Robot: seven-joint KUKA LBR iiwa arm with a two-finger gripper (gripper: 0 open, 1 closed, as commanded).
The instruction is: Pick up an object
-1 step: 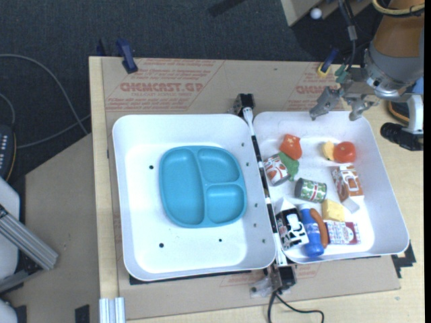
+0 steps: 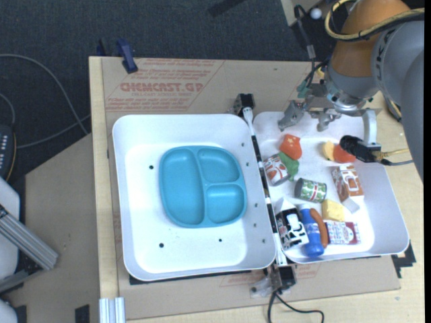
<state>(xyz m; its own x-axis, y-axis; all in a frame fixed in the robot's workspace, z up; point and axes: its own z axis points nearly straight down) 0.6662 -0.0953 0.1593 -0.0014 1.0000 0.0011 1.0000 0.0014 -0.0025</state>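
The light is even and quite bright, coming from above. The white bins [image 2: 128, 180] look almost overexposed, with soft glare on the left rim. Shadows are weak and short under the blue tray [image 2: 202, 184]. The picture is a little soft; small labels are not readable. The dark floor [image 2: 54, 19] shows grain.

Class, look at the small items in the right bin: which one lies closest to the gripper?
The orange-red pepper with a green stem, at the bin's far end just below the gripper; the other items lie farther off.
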